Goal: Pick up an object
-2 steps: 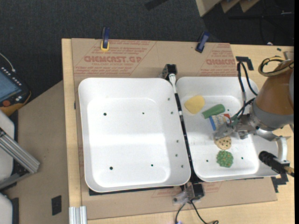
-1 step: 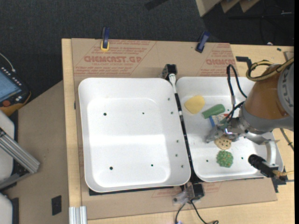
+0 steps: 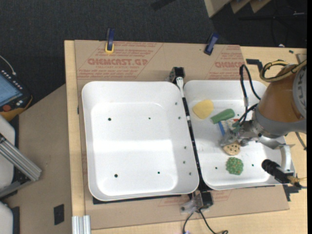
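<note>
In the right bin (image 3: 214, 177), the green oblong object (image 3: 222, 116) lies with its long axis pointing left-down to right-up. The end effector (image 3: 232, 139) is beside a round cookie (image 3: 231, 148). The tabletop (image 3: 146, 52) is cardboard.

This is looking like a robotics lab: two white bins (image 3: 131, 135) are sitting on a cardboard-covered bench (image 3: 146, 57) held by blue clamps (image 3: 109, 39), cables (image 3: 253, 82) are trailing around, and aluminium framing (image 3: 17, 155) is standing at left.
</note>
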Motion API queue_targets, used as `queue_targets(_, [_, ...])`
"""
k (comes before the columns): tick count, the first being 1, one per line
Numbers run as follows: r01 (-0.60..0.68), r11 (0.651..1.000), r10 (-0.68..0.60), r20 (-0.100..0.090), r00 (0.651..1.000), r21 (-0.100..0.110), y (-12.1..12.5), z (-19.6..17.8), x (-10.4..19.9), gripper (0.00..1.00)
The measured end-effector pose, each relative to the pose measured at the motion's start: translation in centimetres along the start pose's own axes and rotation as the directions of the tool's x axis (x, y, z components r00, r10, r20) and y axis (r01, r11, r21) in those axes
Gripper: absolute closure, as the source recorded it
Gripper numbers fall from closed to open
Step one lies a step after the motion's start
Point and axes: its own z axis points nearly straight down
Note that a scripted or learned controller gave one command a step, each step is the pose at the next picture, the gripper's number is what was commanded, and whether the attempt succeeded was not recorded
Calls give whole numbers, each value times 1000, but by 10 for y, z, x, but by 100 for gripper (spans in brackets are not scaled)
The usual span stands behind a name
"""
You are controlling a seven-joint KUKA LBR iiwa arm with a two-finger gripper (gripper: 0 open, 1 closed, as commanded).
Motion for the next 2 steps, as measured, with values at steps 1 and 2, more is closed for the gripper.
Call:
queue_targets(1, [9, 1000, -9, 0, 1000, -11, 40, -96, 71, 100])
queue_targets(2, [8, 1000, -8, -4, 1000, 4, 6, -90, 146, 100])
